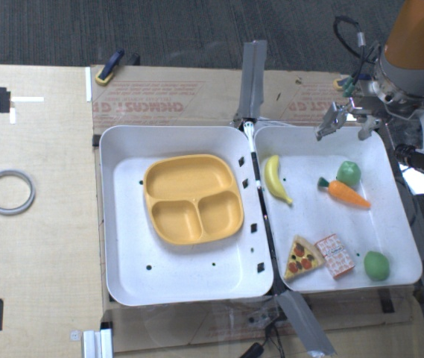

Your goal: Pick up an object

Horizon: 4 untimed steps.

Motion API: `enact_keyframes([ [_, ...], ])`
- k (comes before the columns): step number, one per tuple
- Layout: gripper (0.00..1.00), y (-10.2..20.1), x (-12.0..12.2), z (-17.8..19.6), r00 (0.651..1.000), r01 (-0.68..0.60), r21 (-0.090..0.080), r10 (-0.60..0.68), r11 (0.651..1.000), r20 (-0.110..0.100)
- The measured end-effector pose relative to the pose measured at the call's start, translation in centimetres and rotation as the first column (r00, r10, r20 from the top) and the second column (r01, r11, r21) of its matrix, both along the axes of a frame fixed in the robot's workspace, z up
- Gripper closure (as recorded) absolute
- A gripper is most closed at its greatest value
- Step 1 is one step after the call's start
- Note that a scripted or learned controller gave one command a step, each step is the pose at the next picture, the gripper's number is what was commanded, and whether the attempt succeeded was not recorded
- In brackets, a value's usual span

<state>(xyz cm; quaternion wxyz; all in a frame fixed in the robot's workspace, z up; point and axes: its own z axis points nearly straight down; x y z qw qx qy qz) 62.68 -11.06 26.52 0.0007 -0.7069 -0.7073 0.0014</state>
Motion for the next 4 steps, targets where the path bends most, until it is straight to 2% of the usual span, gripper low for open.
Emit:
enact_keyframes([
  [1,0.0,-4.2,-3.7,-10.5,0.995,0.104,0.0,-0.104,0.995,0.0],
  [2,0.0,-7.5,-5.8,-17.4,0.995,0.103,0.001,-0.103,0.995,0.001],
  [3,1.0,-7.6,-5.8,-16.5,0.994,0.106,0.001,-0.106,0.994,0.001],
  [4,1.0,1.2,-0.3,-6.3,0.991,0.135,0.0,-0.135,0.991,0.002],
])
